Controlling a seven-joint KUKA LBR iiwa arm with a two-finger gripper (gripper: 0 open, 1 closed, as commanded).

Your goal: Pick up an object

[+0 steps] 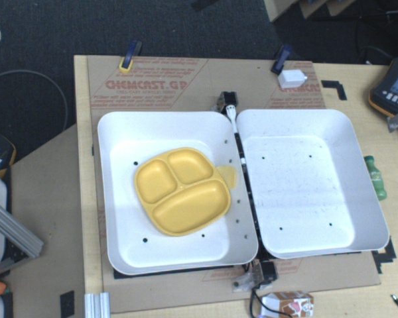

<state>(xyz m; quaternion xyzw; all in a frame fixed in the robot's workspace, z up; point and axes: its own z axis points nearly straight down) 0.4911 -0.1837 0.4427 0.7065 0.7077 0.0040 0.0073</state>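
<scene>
A yellow divided plate lies in the left bin, roughly at the middle of its floor and turned at a slant. It has three compartments: two smaller ones toward the far side and one long one toward the near side. Its right edge sits close to the bin's right wall, and a small flat yellow piece shows just beside that edge, touching or tucked partly under the plate; which of the two cannot be told.

The right bin stands side by side with the left one, their inner rims meeting along a dark strip that runs between them. Its floor shows fine dark specks and a few small dark dots.

Both bins rest on a brown cardboard sheet printed with red lettering, which covers the bench. At the sheet's far edge a yellow-and-blue clamp grips it on the left, and a blue clamp with a white block on the right. A green object lies just beside the right bin's outer rim. The claw's state cannot be told.
</scene>
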